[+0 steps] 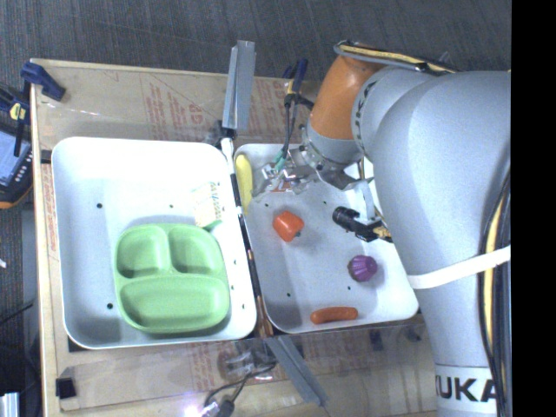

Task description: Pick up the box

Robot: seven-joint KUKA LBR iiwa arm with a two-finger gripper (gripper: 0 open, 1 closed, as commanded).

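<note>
The box [207, 205] is a small pale yellow-green carton in the left bin [78, 172]. It lies by that bin's right wall, just above the green tray's far right corner. My gripper [282, 177] hangs low over the far left corner of the right bin [300, 272], beside a banana. It is on the other side of the wall between the bins, a short way right of the box and apart from it. Nothing shows between its fingers.
A green divided tray [172, 278] fills the near half of the left bin. The right bin holds a yellow banana [244, 182] along its left wall, an orange-red piece [287, 225], a purple piece [363, 268] and an orange sausage-shaped thing [334, 314].
</note>
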